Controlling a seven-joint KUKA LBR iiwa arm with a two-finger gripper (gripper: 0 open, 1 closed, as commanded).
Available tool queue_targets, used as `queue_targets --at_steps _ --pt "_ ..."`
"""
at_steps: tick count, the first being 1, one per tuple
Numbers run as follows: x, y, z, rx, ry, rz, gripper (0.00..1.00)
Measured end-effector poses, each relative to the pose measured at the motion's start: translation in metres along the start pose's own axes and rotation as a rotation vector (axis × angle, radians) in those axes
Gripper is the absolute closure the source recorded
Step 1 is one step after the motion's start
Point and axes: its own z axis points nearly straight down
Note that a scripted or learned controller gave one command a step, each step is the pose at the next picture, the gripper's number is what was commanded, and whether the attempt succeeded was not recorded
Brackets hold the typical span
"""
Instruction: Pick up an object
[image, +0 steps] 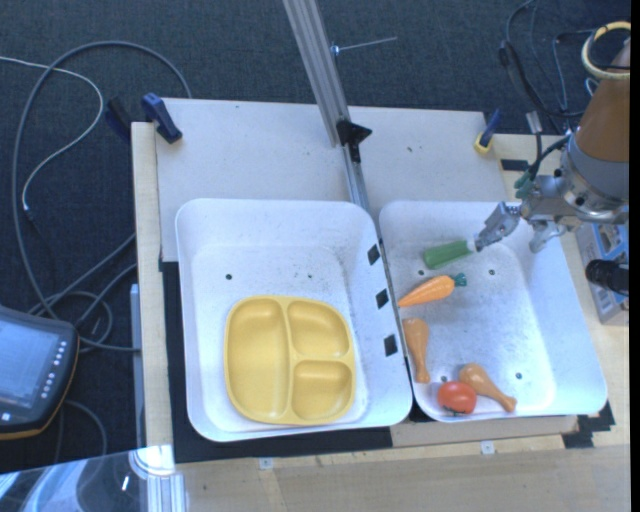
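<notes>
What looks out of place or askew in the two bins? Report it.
Nothing looks spilled or damaged. The yellow divided plate lies flat in the left bin. In the right bin, the green piece, carrot, two drumsticks and tomato lie scattered at odd angles.

1. Lighting is bright, even and diffuse, so both white bins (270, 225) read cleanly.
2. Shadows are soft and short beneath the yellow tray (290, 358).
3. The picture is slightly soft and grainy.
4. A pale glare patch sits at the bottom-left corner.
</notes>
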Motion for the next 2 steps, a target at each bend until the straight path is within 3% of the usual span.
queue_targets --at_steps 1,2 --pt "0.0 0.0 0.0 0.0 0.0 0.0 0.0" --pt "0.003 0.008 0.057 0.006 0.001 0.001 0.0"
